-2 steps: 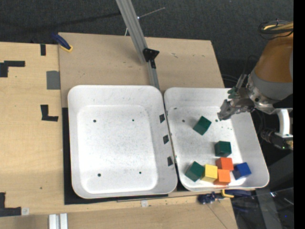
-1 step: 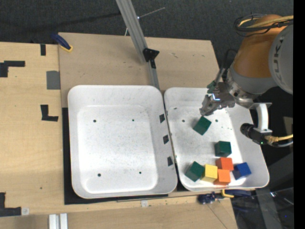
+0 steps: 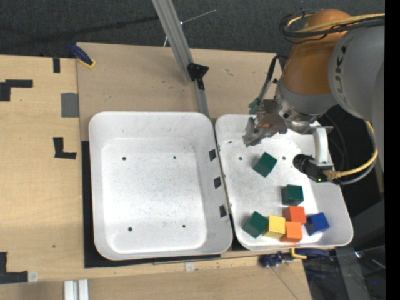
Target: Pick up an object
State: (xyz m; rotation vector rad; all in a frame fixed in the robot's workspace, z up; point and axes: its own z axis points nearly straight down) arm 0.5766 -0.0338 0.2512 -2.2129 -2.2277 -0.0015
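The claw [image 3: 255, 134] is hovering over the far end of the right bin [image 3: 232, 167]; whether it is wide or narrow I cannot tell. This looks like the approach step. A green cube [image 3: 265, 164] is lying alone just nearer, an easy target needing a short shift and descent. Other cubes [image 3: 284, 220] are crowding the bin's near corner, harder to separate.
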